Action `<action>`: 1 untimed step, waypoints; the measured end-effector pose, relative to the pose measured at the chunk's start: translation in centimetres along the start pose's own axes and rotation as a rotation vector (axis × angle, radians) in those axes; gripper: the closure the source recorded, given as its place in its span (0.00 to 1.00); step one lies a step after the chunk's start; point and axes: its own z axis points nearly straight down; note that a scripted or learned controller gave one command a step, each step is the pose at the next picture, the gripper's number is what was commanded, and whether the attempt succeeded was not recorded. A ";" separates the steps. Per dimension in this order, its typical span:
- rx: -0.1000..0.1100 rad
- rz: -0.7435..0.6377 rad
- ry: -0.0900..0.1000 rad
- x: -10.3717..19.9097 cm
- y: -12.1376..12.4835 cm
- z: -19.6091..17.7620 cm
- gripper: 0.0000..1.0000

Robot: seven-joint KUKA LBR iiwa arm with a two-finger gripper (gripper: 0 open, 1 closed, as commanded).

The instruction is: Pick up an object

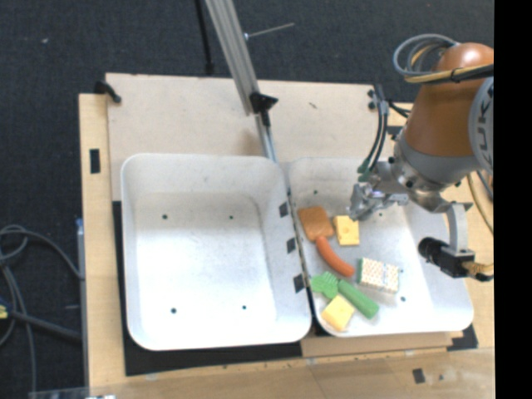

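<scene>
An object to pick has to come from the right bin (432, 302), since every loose item lies there. Going left to right: the left bin (199, 248) shows bare white floor. In the right bin, a tan bread-like piece (316, 221) sits near the dividing wall, an orange carrot (335, 260) below it, a green piece (347, 294) and a yellow block (338, 313) at the near edge, a yellow cheese wedge (347, 231) mid-bin, and a speckled white block (379, 275) further right. The gripper (363, 208) hangs just above and beside the cheese wedge; whether it is wide or narrow I cannot tell. The items crowd together, so a descent could catch two pieces or nudge one aside and likely close on nothing.
</scene>
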 end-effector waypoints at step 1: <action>0.002 -0.001 0.000 5.2 0.4 1.5 1.00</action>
